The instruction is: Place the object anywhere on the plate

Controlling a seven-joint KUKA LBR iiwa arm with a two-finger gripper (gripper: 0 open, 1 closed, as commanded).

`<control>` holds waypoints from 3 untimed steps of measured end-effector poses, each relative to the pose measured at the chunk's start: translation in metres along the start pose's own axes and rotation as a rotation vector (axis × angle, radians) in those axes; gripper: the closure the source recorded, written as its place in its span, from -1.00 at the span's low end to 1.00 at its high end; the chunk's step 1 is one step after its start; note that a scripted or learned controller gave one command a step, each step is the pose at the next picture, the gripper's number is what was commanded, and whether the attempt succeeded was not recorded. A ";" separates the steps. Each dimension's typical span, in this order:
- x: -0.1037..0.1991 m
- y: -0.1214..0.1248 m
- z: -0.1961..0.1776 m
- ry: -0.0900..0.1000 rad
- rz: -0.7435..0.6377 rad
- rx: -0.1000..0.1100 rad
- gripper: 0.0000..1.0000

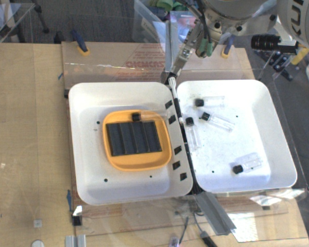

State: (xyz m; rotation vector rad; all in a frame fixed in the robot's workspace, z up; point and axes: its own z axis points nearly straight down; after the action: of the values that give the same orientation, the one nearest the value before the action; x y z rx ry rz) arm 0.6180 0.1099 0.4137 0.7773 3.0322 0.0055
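Note:
An orange plate [138,162] with a dark ribbed insert lies in the left bin [87,138]. A clear vial with a black cap [136,117] rests on the plate's far edge, its body pointing right. My gripper [171,77] hangs above the far end of the divider between the two bins, up and to the right of the plate and apart from the vial. Nothing shows at its tip.
The right bin [278,138] holds several clear vials with black caps, among them one at the front [245,164] and one near the middle [216,120]. A row of black clips [176,149] runs along the divider. A clear box of clutter [159,4] stands behind the bins.

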 end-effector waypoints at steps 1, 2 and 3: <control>-0.068 -0.058 -0.023 0.003 -0.051 0.002 1.00; -0.081 -0.060 -0.022 0.002 -0.329 0.001 1.00; -0.099 -0.087 -0.023 0.001 -0.425 0.001 1.00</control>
State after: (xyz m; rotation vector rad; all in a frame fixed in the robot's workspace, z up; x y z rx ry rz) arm 0.6629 -0.0139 0.4367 0.1211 3.1289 0.0013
